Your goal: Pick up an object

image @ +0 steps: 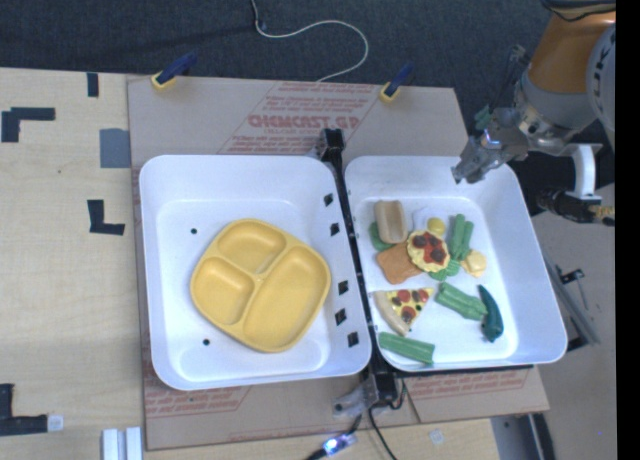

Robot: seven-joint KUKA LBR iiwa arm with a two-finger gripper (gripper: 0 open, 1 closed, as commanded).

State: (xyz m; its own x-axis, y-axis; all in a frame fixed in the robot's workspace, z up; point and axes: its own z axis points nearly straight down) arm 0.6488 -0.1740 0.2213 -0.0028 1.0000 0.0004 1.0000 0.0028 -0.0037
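The right bin (520,238) holds a heap of toy food: a hot dog bun (390,219), a round pizza piece (429,249) on a brown toast slice (397,263), a pizza wedge (404,306), green pods (460,300), a teal piece (491,316), a long green bean (407,348) and small yellow pieces (474,263). My gripper (470,170) hangs over the far right corner of that bin, above its rim and apart from the food. Nothing shows between its fingers.
The left bin (170,198) holds a yellow divided plate (261,284). Both bins rest on a cardboard sheet (290,118) with blue-and-yellow clamps (174,69) at its far edge. A white cable (300,28) loops behind on the dark floor.
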